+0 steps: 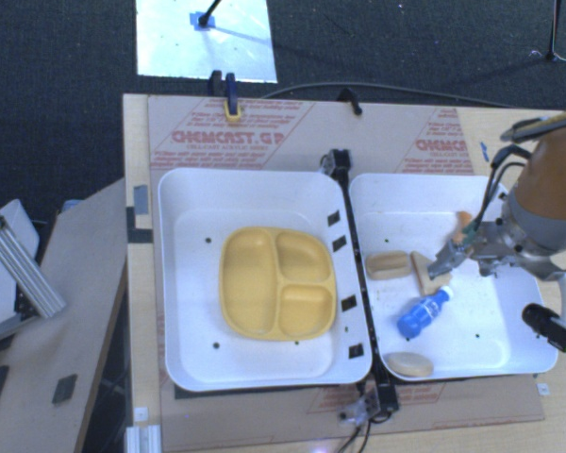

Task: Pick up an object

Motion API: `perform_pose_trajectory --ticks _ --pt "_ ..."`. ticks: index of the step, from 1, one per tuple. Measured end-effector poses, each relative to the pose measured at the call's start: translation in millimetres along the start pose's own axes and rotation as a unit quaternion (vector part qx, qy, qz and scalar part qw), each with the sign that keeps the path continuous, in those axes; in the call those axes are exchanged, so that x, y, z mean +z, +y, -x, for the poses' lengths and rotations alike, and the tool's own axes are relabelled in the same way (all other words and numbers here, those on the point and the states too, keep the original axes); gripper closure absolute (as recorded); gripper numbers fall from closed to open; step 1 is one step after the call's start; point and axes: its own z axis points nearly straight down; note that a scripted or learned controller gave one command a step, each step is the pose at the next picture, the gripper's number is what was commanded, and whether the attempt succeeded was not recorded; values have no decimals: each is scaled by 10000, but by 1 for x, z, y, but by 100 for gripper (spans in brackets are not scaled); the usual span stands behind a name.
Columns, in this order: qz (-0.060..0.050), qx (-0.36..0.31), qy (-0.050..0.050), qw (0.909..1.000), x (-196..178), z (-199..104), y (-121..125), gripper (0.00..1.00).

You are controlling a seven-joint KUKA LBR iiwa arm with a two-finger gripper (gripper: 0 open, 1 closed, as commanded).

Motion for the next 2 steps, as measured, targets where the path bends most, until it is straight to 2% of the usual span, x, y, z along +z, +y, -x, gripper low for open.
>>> perform_pose_trajectory --ticks 1,2 --pt "71 -16 -11 10000 -7 0 3 0" --pt "64 -11 -7 10000 54 -2 6 0"
